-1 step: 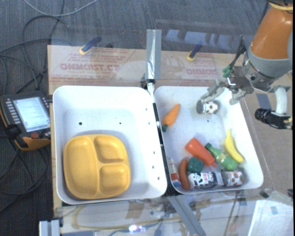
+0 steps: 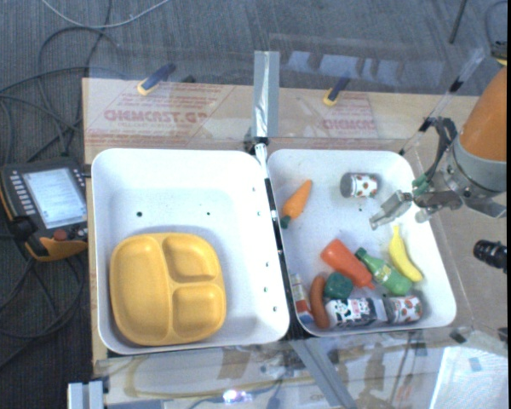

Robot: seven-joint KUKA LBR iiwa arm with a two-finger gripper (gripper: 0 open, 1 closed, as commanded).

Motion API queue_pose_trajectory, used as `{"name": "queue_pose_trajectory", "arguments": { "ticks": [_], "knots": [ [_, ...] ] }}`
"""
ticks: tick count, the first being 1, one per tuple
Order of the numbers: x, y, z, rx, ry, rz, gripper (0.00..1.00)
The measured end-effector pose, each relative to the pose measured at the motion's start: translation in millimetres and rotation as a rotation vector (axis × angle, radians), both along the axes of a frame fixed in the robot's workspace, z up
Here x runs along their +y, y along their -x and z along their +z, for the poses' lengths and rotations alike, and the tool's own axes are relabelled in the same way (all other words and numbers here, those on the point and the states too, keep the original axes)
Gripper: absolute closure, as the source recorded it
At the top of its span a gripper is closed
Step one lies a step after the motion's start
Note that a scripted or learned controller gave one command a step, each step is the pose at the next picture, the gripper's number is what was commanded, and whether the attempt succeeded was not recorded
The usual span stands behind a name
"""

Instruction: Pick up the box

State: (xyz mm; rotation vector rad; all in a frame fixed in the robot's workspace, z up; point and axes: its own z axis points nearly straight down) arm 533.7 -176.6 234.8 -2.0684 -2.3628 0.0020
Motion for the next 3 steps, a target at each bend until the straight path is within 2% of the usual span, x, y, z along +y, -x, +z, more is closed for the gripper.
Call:
{"name": "queue_pose_trajectory", "arguments": {
  "ticks": [1,2,3],
  "knots": [
    [4,2,-144,-0.015,0.003,0.036,0.0],
    [25,44,-143,-0.024,0.009,0.039,0.0],
    [17,32,-42,-0.003,-0.001,0.217,0.0]
  ]
}}
